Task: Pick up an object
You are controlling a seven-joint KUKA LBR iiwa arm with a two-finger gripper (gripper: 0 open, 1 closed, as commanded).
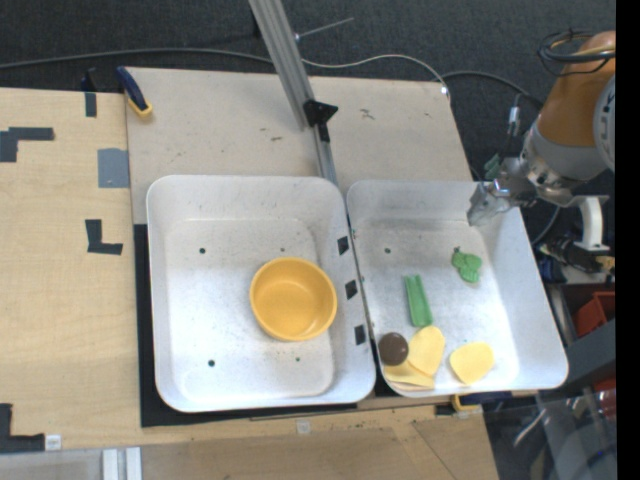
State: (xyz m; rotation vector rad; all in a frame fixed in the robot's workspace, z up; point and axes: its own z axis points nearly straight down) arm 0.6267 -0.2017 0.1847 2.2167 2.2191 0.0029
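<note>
Camera view: green lump [465,265] lies below fingers [484,206], apart.

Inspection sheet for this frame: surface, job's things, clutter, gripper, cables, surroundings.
Surface: wooden bench with a paler board under two white bins, left bin and right bin, side by side.
Job's things: yellow bowl upright in the left bin. In the right bin: green stick, small green lump, brown ball, two pale yellow pieces and near the front edge.
Clutter: blue and yellow clamp at the board's back left corner; dark tape marks on the bench.
Gripper: gripper over the right bin's back right corner, nothing seen between its fingers.
Cables: thin cable along the board's back edge.
Surroundings: slanted metal pole; dark floor.
</note>
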